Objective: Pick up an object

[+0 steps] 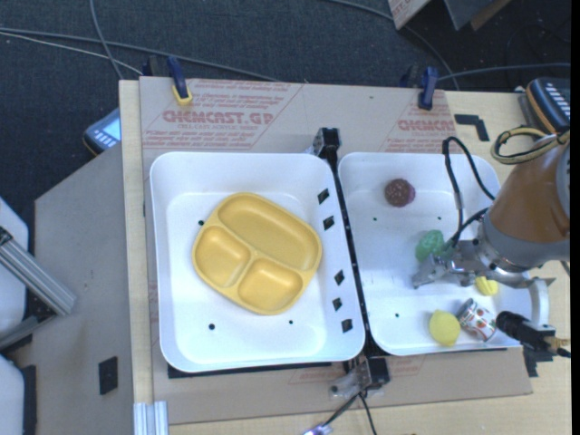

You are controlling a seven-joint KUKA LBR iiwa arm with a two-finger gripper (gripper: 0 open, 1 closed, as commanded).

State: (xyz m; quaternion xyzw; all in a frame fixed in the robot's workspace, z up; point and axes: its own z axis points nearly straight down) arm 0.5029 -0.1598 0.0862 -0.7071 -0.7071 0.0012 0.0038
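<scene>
The right bin (390, 333) holds several small objects. A dark reddish-brown ball (399, 191) lies near its far side. A green lumpy object (429, 242) sits in the middle. A yellow ball (444, 327) rests near the front rim, with a small silver and red can-like item (476, 320) beside it on the right and a small yellow piece (487, 286) just above that. My gripper (433, 271) reaches in from the right and is low in the bin, just below and against the green object. Nothing is visibly held.
The left bin (172, 243) holds a yellow divided plate (256, 253). A black divider with clips (340, 243) runs between the bins. Cables (458, 175) hang over the right bin's far right. Clamps (179, 82) hold the cardboard at the back.
</scene>
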